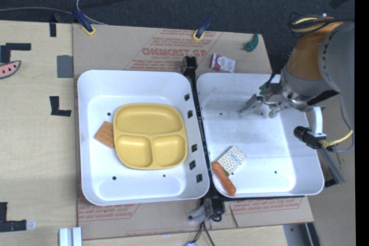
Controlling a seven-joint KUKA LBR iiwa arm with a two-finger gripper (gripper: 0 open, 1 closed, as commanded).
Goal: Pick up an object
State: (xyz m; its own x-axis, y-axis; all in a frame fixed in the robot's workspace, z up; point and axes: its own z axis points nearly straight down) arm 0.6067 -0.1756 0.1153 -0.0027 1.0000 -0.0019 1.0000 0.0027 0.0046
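My gripper (pixel 259 110) hangs over the upper middle of the right bin (pixel 300 178), open, with nothing between its fingers. Below it and to the left, near the bin's front left corner, lie a small white patterned packet (pixel 232 159) and an orange carrot-like piece (pixel 223 178), touching each other. The left bin (pixel 95 95) holds a yellow divided plate (pixel 151 135). A tan flat wafer (pixel 105 135) pokes out from under the plate's left edge.
The grey arm with its orange band (pixel 311 57) comes in from the right over the right bin's far corner. A small red and white packet (pixel 222 63) and a green item (pixel 251 42) lie on the cardboard behind the bins. Black clips (pixel 194 124) join the bins.
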